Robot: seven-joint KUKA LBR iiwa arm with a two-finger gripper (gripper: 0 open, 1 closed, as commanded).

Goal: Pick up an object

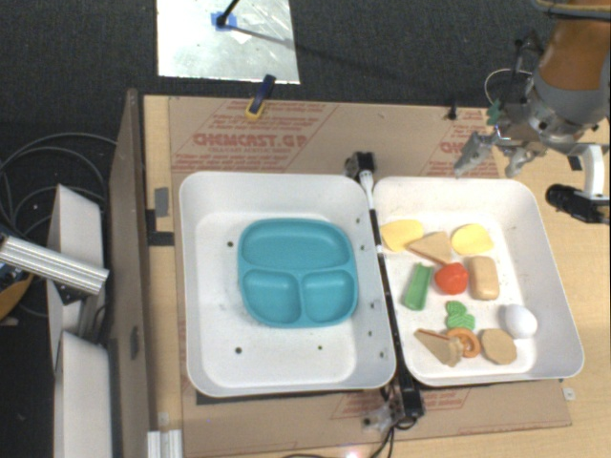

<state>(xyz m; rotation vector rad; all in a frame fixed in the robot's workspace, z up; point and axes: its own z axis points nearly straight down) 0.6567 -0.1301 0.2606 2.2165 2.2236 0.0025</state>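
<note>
Looking down from my fixed camera, I see at far left a white bracket with a silver bar (52, 263) beside coiled black cables (43, 165). Next, on the cardboard-covered surface (315, 132), sits the left bin (215, 208), which holds a blue divided tray (297, 271) with three compartments. A reflective sheet (226, 25) lies on the dark floor beyond the surface.

The right bin (544, 246) touches the left bin along a shared edge and holds the objects to pick. From its left side I read: a yellow piece (401, 233), a tan wedge (431, 247), a green stick (417, 286), a red tomato-like ball (452, 278), a small green piece (458, 314), a tan slice with an orange ring (447, 344), a yellow round (472, 239), a tan loaf shape (483, 278), a brown cookie shape (498, 345), and a white egg (519, 321).

At upper right, the hand (491, 161) hangs over the far rim of the right bin, above and apart from the objects. Its two fingers (468, 158) are spread, with nothing between them. The orange band (576, 51) of the arm rises behind it.
</note>
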